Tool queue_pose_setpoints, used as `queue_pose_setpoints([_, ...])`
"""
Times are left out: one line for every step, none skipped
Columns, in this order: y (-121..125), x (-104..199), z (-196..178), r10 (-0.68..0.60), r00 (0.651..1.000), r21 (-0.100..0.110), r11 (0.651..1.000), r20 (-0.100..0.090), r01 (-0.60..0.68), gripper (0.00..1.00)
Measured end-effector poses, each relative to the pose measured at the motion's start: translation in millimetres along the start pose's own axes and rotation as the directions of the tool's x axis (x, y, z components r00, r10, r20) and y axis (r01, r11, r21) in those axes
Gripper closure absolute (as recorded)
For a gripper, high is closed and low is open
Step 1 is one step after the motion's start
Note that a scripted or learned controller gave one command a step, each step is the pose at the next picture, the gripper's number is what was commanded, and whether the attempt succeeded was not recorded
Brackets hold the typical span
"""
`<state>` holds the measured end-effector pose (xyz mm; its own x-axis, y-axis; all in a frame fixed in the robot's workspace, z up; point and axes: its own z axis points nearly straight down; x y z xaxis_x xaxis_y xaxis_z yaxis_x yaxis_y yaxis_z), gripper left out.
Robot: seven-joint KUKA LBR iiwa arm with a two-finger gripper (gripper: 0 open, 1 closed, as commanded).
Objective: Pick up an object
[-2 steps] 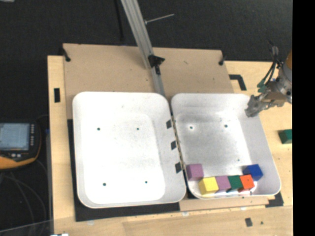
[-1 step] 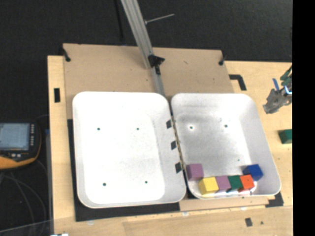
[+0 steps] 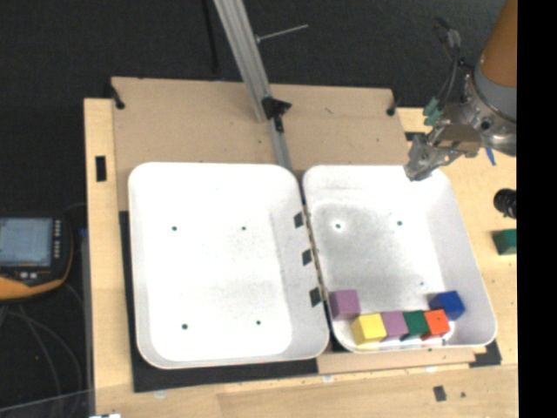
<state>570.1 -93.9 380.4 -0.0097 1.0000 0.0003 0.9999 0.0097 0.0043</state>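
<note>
**Coloured blocks clustered at the near edge of the right bin**

Coloured blocks lie bunched along the near wall of the right bin (image 3: 461,233). A purple block (image 3: 345,302) sits a little apart toward the bin's left wall; beside it runs a row of a yellow block (image 3: 369,327), a paler purple block (image 3: 394,323), a green block (image 3: 415,323) and an orange block (image 3: 436,322), all close together or touching. A blue block (image 3: 447,303) sits just behind the orange one, near the bin's right corner.

The gripper (image 3: 421,165) hangs over the far right corner of the same bin, well apart from the blocks, on the grey arm (image 3: 487,116) reaching in from the right. Nothing is seen held in it; how wide it stands cannot be told from here.

The left bin (image 3: 139,259) lies beside the right one on the pale wooden counter (image 3: 104,259). A slanted metal bar (image 3: 244,50) crosses the far side toward the seam between the bins.
</note>
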Motion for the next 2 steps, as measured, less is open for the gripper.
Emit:
queue_pose_setpoints([9,92,-9,0.000,1.000,0.000,1.000,-0.001,0.000,1.00])
queue_pose_setpoints([-37,154,52,0.002,1.000,0.010,1.000,-0.001,-0.002,1.00])
